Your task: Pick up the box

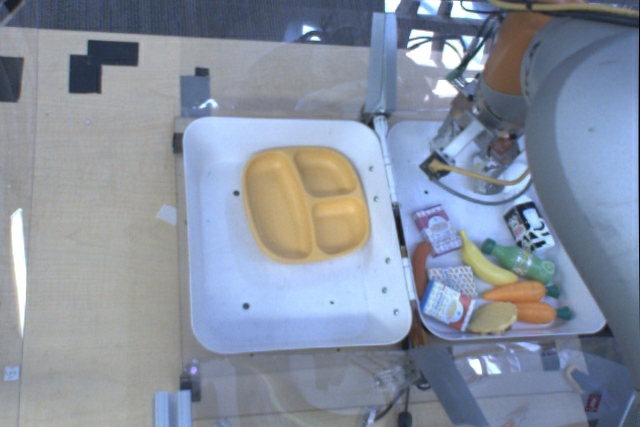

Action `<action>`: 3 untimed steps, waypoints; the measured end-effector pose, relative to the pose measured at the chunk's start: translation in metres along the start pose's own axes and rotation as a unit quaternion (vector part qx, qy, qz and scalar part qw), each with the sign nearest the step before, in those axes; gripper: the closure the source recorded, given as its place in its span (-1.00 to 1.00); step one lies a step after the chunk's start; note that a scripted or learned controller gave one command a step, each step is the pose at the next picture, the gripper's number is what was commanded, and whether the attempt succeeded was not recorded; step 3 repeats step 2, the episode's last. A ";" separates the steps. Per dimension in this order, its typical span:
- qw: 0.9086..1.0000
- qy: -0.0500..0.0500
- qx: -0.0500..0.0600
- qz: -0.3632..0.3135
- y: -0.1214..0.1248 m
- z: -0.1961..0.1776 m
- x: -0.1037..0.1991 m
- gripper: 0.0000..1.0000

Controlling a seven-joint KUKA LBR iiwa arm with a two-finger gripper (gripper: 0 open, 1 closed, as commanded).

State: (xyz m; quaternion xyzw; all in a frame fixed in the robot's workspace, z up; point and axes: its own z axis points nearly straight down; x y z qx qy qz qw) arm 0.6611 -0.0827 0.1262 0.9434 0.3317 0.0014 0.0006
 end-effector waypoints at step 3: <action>0.998 -0.001 0.001 -0.057 -0.085 -0.058 -0.022 -1.00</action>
